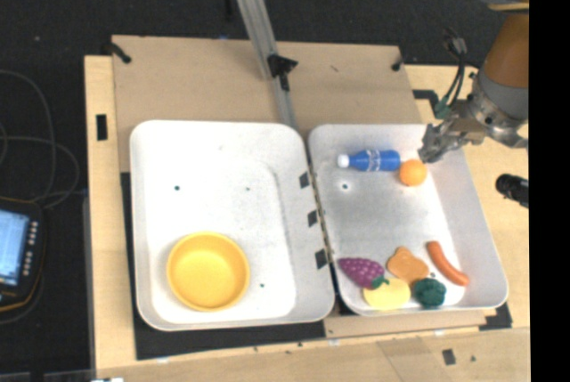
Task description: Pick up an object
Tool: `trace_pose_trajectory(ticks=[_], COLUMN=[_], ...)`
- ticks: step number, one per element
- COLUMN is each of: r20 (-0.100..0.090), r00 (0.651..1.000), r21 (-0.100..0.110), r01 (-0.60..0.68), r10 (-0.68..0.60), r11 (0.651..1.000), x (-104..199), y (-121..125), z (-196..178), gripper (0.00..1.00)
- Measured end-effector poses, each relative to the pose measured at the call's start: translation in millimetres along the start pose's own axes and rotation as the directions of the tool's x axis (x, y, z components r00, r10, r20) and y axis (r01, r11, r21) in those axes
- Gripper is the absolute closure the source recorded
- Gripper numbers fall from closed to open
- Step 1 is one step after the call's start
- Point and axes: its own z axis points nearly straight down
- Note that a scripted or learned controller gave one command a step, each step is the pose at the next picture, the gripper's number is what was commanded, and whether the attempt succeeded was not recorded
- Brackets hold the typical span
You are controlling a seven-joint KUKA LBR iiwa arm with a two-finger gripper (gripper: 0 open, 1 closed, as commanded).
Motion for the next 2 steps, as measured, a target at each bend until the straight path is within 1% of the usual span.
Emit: trace_pose_trajectory(ticks=[1, 2], r20=[-0.001, -0.001], r00=[1.0, 1.0], r21=[0.005, 0.005], r01=[0.002, 0.002], r10=[-0.002, -0.002], r11=[1.0, 1.0], x=[45.4, 94.7], y=[3.1, 2.6], z=[7.5, 14.7], gripper=[1.0, 1.0])
